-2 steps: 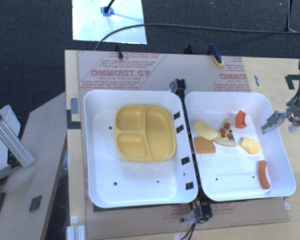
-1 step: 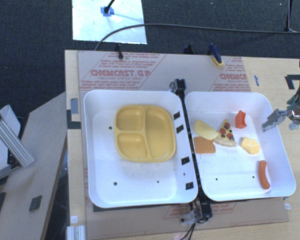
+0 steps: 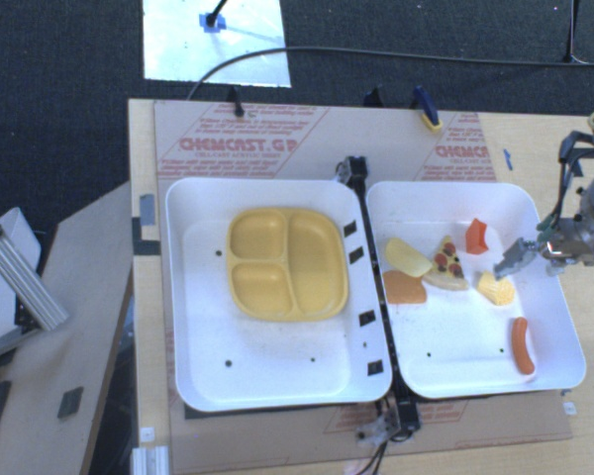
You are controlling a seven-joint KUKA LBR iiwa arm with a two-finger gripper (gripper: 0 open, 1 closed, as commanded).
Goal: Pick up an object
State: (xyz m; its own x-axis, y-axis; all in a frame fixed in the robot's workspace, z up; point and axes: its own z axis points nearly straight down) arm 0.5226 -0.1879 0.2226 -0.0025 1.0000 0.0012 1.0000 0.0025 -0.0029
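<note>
My claw [image 3: 515,258] hung low over the right-hand bin [image 3: 559,364], reaching in from that bin's far right edge, and whether its tips were spread or closed I could not tell from this slanted look down; nothing showed between them, so I judged the pick not yet made. Just below the claw, almost touching it, lay a small pale yellow cheese wedge [image 3: 496,289], the likeliest thing for me to take. Up and a little to the left of the claw sat an orange-red piece [image 3: 476,236]. Further left lay a pizza slice [image 3: 448,262], and past that a pale yellow oval piece [image 3: 407,257] resting on a flat orange-brown piece [image 3: 404,288]. Below the claw, well apart from it and near the bin's lower right corner, lay a sausage [image 3: 522,345]. Far to the left, across the divider between the bins, the left bin [image 3: 193,364] held a yellow compartment plate [image 3: 286,264], which had no part in my work here. By my reckoning the task stood at its approach: the claw was down among the toy foods, but every piece lay flat on the bin floor. What was left was to settle over one piece, close on it and lift it clear.
</note>
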